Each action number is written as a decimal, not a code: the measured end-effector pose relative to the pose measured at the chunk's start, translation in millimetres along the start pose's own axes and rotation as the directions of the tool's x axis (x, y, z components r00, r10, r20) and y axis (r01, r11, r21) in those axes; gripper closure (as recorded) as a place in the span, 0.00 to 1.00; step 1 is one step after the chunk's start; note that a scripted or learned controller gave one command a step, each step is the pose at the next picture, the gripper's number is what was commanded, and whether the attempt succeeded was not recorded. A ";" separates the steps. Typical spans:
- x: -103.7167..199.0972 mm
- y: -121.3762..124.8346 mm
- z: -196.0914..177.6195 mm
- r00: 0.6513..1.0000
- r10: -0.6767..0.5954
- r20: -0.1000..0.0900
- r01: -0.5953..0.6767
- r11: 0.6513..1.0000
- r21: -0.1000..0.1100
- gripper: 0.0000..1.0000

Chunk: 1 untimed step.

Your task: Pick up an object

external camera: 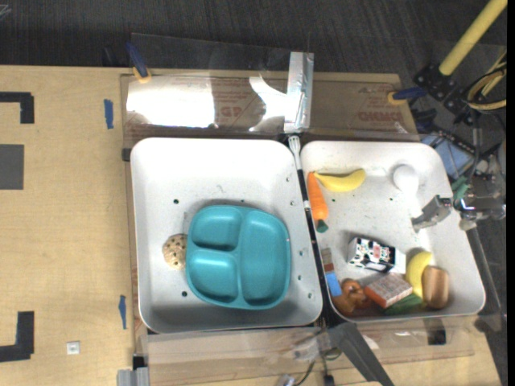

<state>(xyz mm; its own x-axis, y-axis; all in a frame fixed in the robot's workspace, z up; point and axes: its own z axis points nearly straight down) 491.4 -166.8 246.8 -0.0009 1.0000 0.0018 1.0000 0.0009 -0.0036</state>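
Over the right bin's (471,296) far right edge, claw (430,213) above bare white floor, grip state impossible to tell, well apart from banana (340,181), carrot (319,201), lemon (418,267); teal plate (238,254) left.

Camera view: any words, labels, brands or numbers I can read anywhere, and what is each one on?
None can be read.
Cardboard behind the bins: reddish print, too blurred.
Black-and-white box in the right bin: pattern or print, too small.
Red box beside it: nothing legible.
Teal divided plate in the left bin: no markings seen.
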 end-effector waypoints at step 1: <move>-10.9 -11.8 31.9 0.996 -0.094 0.001 0.094 0.996 -0.001 0.00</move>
<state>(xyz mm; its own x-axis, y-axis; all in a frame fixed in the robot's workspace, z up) 479.5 -177.7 215.0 -0.0954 0.9954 0.0013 0.9954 0.0954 -0.0020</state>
